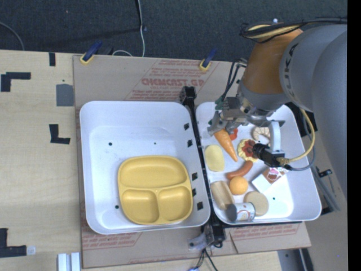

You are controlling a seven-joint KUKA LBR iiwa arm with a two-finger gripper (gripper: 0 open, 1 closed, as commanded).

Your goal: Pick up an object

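My gripper (224,122) hangs low over the far left part of the right bin (302,205), just above the thick end of an orange carrot (227,144). The carrot lies at a slant on the bin floor. Beside it are a pale yellow oval piece (214,158), a red sausage (241,169), an orange ball (238,185), a tan cylinder (221,194), a small can (243,212) and a round beige disc (257,202). The view shows nothing held in the gripper.
The left bin (101,123) holds a yellow divided plate (155,195). A white and red carton (268,176), a red-yellow toy (248,149) and a pale biscuit (260,133) lie under the arm's wrist. The bins' shared wall (196,145) runs close to the gripper's left.
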